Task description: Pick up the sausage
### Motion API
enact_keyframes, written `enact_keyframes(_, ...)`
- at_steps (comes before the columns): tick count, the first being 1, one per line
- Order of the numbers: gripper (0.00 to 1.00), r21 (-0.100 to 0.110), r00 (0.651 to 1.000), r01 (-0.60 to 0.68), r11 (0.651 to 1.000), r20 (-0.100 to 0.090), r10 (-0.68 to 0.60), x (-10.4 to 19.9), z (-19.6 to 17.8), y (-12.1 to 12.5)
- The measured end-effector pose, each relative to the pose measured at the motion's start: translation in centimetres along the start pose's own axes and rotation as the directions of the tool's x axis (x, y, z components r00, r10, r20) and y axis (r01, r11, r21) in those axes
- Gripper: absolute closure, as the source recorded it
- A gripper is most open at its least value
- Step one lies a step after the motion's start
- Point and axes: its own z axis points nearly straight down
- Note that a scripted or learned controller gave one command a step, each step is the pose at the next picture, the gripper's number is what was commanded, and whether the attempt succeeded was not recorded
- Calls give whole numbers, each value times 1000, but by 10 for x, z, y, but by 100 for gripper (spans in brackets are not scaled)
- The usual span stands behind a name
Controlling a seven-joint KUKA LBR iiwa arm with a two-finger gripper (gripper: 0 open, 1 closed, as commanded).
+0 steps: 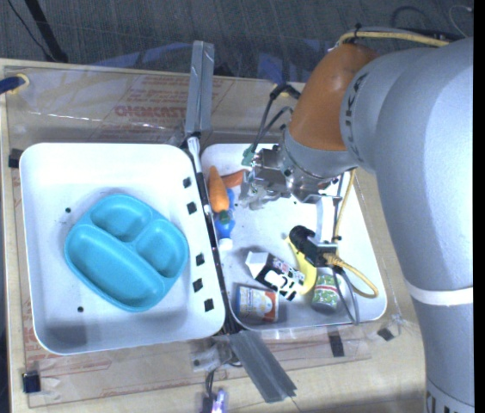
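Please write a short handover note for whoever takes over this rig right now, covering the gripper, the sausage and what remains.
Gripper: low over the upper left part of the right bin, beside the sausage; whether it is open or shut cannot be told from this view.
Sausage: orange, lying against the right bin's left wall, just left of the gripper. Nothing shows it as grasped.
Nearby: a banana, a small can and a black-and-white item lie lower in the same bin. A blue divided plate sits in the left bin.
Done: the approach, apparently.
Left: grasp the sausage and lift it.
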Motion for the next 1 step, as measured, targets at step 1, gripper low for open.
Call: enact_keyframes(1,100,0,999,-53,999,0,53,-50,-56,-34)
